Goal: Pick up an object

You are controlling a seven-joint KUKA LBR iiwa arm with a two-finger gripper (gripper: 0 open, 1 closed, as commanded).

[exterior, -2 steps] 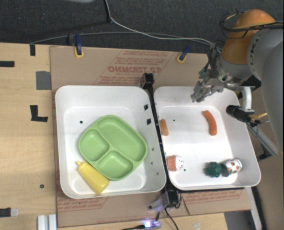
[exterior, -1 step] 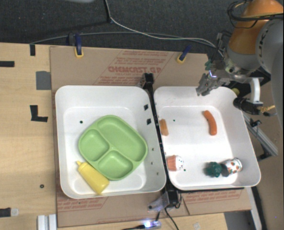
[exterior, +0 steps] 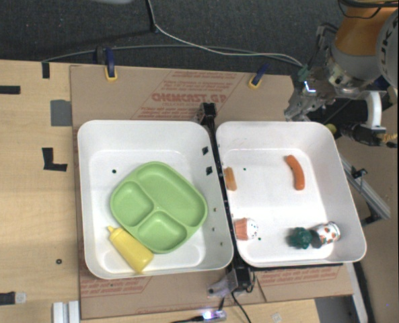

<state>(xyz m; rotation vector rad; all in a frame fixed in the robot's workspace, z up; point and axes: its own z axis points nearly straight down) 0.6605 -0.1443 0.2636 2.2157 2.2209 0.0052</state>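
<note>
Up at the far right corner of the right bin (exterior: 334, 147), the fingers (exterior: 305, 105) hang just outside the rim; whether they are released or clenched, I cannot tell. Nearest below them in that bin lies an orange sausage (exterior: 295, 172). Further down sit a green toy (exterior: 299, 238) touching a white cup (exterior: 327, 233). Away to their left, the left bin (exterior: 91, 180) bears a green divided plate (exterior: 159, 207) with a yellow bottle (exterior: 129, 249) at its edge

Both bins (exterior: 91, 180) looked smooth glossy white plastic; the green plate (exterior: 159, 207) matt plastic; the counter (exterior: 24, 200) pale wood.
</note>
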